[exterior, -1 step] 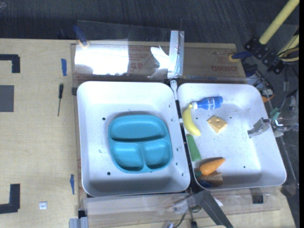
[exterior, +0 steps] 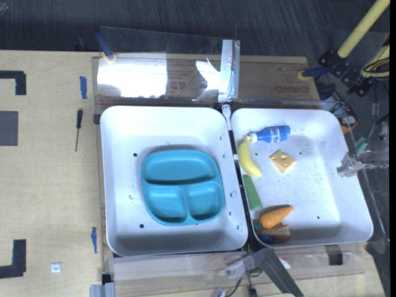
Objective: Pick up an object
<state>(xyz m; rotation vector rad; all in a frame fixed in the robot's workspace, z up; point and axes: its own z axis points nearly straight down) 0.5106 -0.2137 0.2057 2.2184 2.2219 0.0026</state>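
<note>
Where the right bin's point(exterior: 354, 228) outer rim is meeting the bench, the gripper point(exterior: 354, 162) is hanging as a pale, partly see-through grey shape just over that rim, and whether it is apart or together cannot be told at this sharpness. Nothing is showing within its grasp. The candidate objects are all lying towards the opposite, inner side of this bin, well apart from the gripper, leaving the bin's speckled white floor open across its right half. A small yellow block point(exterior: 283, 161), flat and square-edged with dots on its face, is sitting nearest the middle. A blue bottle point(exterior: 272, 133) is lying on its side near the far wall, its white cap almost touching the tip of a curved yellow banana point(exterior: 249, 158). Below the banana, a slim green piece point(exterior: 252, 192) is running along the inner wall. An orange carrot point(exterior: 276, 215), tapered and smooth, is resting by the near wall, touching a brown lump point(exterior: 277, 231) beside the rim. The left bin point(exterior: 117, 166) is holding a glossy blue divided tray point(exterior: 182, 185) with rounded corners, with white floor showing all round it. Behind both bins, a clear sheet point(exterior: 161, 73) is glaring under the light.
</note>
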